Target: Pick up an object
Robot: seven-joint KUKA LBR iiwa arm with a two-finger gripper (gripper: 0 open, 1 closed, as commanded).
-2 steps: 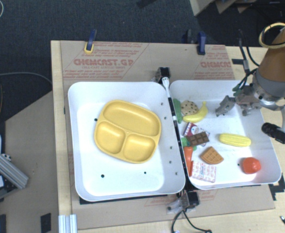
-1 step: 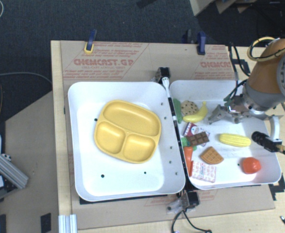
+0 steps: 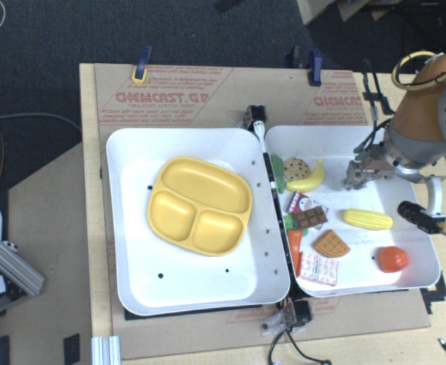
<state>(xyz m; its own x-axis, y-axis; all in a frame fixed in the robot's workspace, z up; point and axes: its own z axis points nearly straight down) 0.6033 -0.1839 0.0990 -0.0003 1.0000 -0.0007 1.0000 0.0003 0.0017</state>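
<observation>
Candidate target: the pale yellow moulded-plastic corn cob lies flat on the floor of the right-hand shallow white bin, long axis running left–right across the view. It sits just below the gripper, toward the bin's front wall, and apart from it. No object is seen between the jaws; whether they are parted or closed cannot be told at this angle.

A curved yellow plastic banana lies to the gripper's left, roughly level with it, long axis slanting up to the right. Judgement: corn and banana are about equally near; the corn's lie suggests closing across its short width.

Other bin contents, all smooth toy food:
- red rounded tomato, front right corner
- tan ridged waffle wedge
- brown chocolate bar
- speckled round cookie
- orange carrot along the left wall

Left-hand white bin holds a glossy yellow three-compartment plastic plate. Both bins rest on the brown cardboard-covered counter.
</observation>
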